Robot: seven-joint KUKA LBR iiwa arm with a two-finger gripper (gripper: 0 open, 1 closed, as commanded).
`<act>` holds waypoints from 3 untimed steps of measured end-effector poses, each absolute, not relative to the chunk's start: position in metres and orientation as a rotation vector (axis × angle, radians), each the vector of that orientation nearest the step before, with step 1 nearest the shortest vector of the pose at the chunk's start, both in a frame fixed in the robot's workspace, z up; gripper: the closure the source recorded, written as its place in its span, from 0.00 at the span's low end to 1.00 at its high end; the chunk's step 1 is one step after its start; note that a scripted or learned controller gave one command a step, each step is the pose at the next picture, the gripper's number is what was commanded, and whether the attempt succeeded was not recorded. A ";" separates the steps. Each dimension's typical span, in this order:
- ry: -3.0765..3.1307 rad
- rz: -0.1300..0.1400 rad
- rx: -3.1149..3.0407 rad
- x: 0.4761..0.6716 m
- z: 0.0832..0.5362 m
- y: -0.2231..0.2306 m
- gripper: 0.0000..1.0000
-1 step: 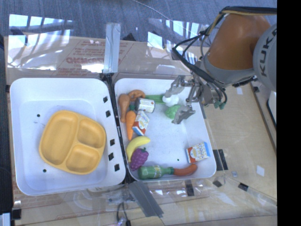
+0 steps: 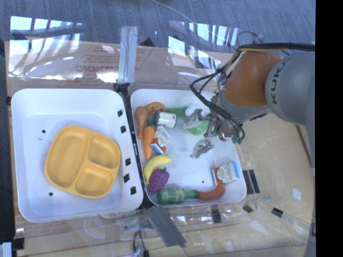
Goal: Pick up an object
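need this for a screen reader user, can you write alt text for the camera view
A grey robot arm with an orange band reaches from the right over the right bin, its gripper above a bare patch among toy food: banana, grapes, carrot, green bottle and small carton. The left bin holds a yellow divided plate.

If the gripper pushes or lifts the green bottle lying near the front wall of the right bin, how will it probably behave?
The green bottle lies on its side and looks round, so a push would likely roll it. It looks like smooth plastic, so fingers may slip. Its neck end lies close to the sausage, which may get nudged too.
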State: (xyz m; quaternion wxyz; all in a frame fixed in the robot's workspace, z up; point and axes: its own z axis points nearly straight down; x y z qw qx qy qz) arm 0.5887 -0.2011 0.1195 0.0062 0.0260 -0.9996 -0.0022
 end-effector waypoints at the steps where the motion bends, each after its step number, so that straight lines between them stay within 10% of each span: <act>1: -3.147 0.003 -0.084 0.658 0.152 -0.210 0.00; 2: -3.051 0.002 0.759 0.636 0.189 -0.209 0.00; 3: -3.012 0.002 0.900 0.623 0.093 -0.208 0.00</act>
